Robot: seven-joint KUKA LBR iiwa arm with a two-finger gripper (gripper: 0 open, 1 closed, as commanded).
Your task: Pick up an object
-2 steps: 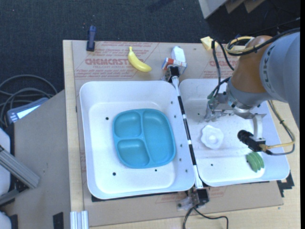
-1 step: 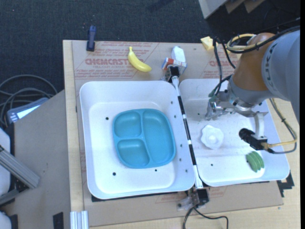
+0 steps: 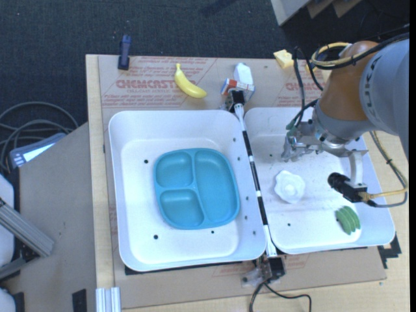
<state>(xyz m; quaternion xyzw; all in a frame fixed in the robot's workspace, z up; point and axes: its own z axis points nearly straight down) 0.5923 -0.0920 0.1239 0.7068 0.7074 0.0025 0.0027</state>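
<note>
In the right bin (image 3: 312,239) lies a small white lumpy object (image 3: 289,186) near the middle. A green ridged object (image 3: 348,219) rests by the bin's front right corner. My gripper (image 3: 296,147) hangs over the back half of the right bin, a short way behind the white object and apart from it. I see nothing held in it. The left bin (image 3: 130,174) holds a blue divided plate (image 3: 195,187) lying flat in its middle.
Behind the bins, a yellow banana (image 3: 188,83), a small white, red and blue item (image 3: 238,83), a yellow block (image 3: 283,58) and a dark blue piece (image 3: 124,51) lie on the bench. The grey arm (image 3: 377,90) crosses the right bin's back right.
</note>
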